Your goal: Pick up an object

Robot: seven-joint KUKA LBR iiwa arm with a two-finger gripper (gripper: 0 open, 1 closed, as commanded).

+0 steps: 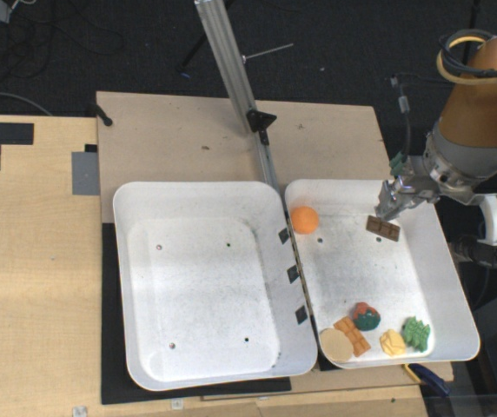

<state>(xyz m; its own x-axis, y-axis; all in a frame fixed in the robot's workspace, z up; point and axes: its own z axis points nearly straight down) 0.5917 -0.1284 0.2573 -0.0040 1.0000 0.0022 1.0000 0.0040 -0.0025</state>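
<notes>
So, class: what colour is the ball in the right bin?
Orange: the ball shows clearly in the camera view.

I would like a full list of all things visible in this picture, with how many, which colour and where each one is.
bins: 2, white, side by side on the bench
ball: 1, orange, right bin, near its far left corner
brown block: 1, brown, right bin, far part, just below the gripper; whether it is held cannot be told
red and dark green piece: 1, right bin, near edge
orange piece: 1, right bin, near edge
tan disc: 1, right bin, near left corner
yellow piece: 1, right bin, near edge
green piece: 1, right bin, near right corner
metal rail: 1, silver, slanting behind the bins
arm: 1, grey and orange, from the right
gripper: 1, over the right bin
</notes>
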